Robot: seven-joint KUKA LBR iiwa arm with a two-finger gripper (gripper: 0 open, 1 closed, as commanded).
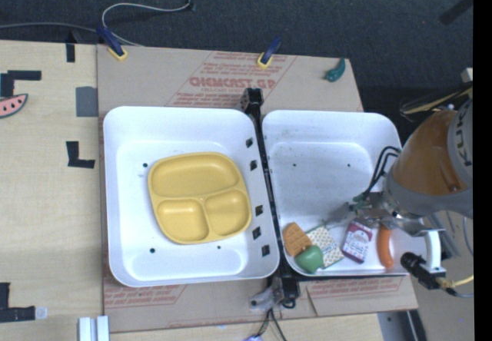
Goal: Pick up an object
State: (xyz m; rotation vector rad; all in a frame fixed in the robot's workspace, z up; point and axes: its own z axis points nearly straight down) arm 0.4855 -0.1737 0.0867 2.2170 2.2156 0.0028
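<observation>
where the grey arm reaches in, claw (367,207) over right white bin (323,132); finger state not discernible. below it: small red packet (357,242), orange piece (384,247), green lump (310,258). left white bin (123,178): yellow compartment tray (200,197).

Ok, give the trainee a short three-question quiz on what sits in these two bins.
1. True or false: the yellow divided tray lies in the left bin.
2. Which item lies nearest the green object? A) orange-brown block B) red packet C) orange piece
3. Fill in: the small items crowd the right bin's ____ edge, near or far from the camera.

Key: 1 true; 2 A; 3 near.
</observation>
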